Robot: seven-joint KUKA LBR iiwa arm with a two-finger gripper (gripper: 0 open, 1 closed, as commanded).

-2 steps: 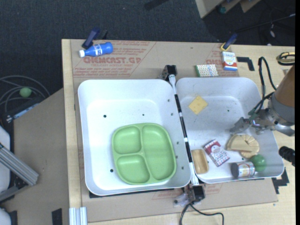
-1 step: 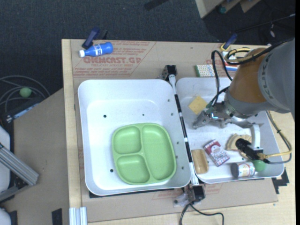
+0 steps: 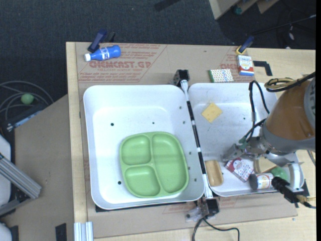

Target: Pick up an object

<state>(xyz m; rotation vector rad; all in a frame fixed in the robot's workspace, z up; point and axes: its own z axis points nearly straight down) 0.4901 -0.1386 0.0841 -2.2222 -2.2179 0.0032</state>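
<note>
Objects for picking are gathered in the right bin (image 3: 225, 92), whereas the left bin (image 3: 100, 134) carries a green divided plate (image 3: 153, 163) toward its 5 o'clock corner. The plate is judged stiff and light, but broad and flat, so hold could be taken only at its raised rim; plenty of bare floor is left around it at 12 and 9 o'clock.

Across the shared wall, a tan block (image 3: 213, 172) lies at the right bin's 7 o'clock, just beside that wall, which leaves scant room for a finger on that side. A yellow square (image 3: 211, 112) lies alone near 11 o'clock, well apart from everything; it is judged thin and light, hard to pinch from flat. A red-and-white packet (image 3: 241, 168) is seen near 6 o'clock, probably crinkly, soft and slippery, best taken across its narrow width. Just beside it, at 5 o'clock, a small bottle (image 3: 263, 181) lies on its side, rigid and likely to roll.

The claw (image 3: 239, 151) is seen low over the packet, at the end of the arm (image 3: 291, 119). Whether it is apart or together cannot be told, and nothing can be confirmed as held. The bin's near wall crowds this cluster.
</note>
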